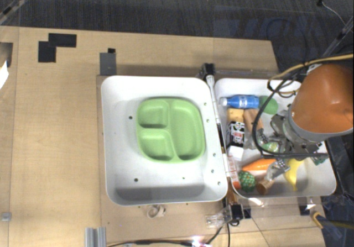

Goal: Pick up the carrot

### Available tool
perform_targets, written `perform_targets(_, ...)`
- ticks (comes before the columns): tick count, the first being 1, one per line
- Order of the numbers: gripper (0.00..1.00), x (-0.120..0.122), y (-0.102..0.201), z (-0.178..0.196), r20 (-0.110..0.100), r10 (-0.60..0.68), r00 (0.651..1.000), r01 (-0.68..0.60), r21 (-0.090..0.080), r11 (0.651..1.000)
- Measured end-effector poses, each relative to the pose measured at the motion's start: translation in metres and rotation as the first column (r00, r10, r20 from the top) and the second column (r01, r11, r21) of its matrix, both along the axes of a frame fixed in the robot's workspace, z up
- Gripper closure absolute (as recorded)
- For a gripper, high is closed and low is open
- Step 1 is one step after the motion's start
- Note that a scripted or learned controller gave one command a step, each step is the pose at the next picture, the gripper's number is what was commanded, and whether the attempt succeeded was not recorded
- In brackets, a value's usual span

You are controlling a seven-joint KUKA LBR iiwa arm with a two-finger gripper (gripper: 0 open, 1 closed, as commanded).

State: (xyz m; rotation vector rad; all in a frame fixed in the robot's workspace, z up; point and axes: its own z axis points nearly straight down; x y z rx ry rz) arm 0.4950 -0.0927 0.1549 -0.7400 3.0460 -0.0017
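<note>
I hang over the right bin [330,185], my gripper [275,171] just above the one carrot [258,165] at its near side; whether it's clenched I cannot tell. One blue bottle [240,101] lies far. The left bin [119,146] holds one green tray [169,129].

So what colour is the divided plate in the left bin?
Light green plate, plain in the camera view.

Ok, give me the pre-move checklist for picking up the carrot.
1. Carrot in view in the right bin: ok.
2. Claw over the carrot's right end: ok.
3. Claw closed on the carrot: cannot tell.
4. Clearance: not ok, a strawberry and yellow item crowd it.
5. Carrot lifted off the bin floor: cannot tell.
6. Green tray sits in the left bin, away from the arm: ok.
</note>
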Motion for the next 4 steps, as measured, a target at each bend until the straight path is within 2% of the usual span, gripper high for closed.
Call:
perform_targets(1, 0.0, 0.007, 0.001, -0.064, 0.01, 0.088, 0.996, -0.088, -0.003, 0.996)
perform_targets(2, 0.0, 0.007, 0.021, 0.034, 0.012, -0.006, 1.0, 0.006, -0.001, 1.0)
perform_targets(3, 0.0, 0.008, 0.004, -0.064, 0.015, 0.093, 0.996, -0.092, -0.004, 0.996)
perform_targets(4, 0.0, 0.006, 0.003, -0.065, 0.012, -0.241, 0.97, 0.241, -0.002, 0.97)
